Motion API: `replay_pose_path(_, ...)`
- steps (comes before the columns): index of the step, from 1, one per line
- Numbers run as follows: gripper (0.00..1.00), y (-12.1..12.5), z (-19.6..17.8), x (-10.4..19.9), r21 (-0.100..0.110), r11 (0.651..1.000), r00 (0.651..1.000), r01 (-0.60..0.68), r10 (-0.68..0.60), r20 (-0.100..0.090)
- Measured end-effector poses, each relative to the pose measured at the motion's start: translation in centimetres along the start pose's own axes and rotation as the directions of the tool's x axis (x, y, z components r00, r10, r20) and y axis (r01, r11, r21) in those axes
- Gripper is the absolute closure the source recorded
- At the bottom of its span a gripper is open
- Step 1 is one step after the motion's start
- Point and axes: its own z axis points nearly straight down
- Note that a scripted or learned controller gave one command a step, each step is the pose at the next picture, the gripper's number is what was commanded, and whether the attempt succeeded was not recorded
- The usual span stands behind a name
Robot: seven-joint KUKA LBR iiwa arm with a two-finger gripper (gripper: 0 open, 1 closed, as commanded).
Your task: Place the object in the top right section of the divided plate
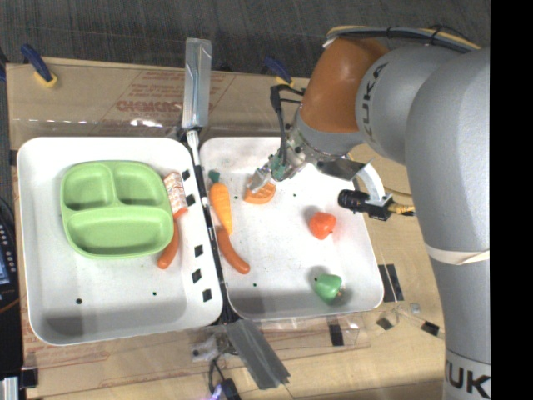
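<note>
The green divided plate lies in the left bin, with two small sections at the top and one long section below; nothing lies in its sections. My gripper is low in the upper middle of the right bin, right over an orange slice that lies on the bin floor. The gripper tip overlaps the slice's upper edge, and I cannot tell whether it touches. Most of the slice shows below and left of the tip.
In the right bin lie a carrot, a brown sausage, a red pepper and a green pepper. In the left bin, a small labelled can and an orange sausage rest against the plate's right side.
</note>
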Motion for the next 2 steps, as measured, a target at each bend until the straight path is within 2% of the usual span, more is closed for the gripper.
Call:
replay_pose_path(1, 1.00, 5.1, -8.5, 1.4, -0.004, 0.995, 0.995, 0.102, -0.102, 0.004)
replay_pose_path(2, 1.00, 2.5, -14.9, -2.3, -0.004, 0.985, 0.985, 0.170, -0.170, 0.005)
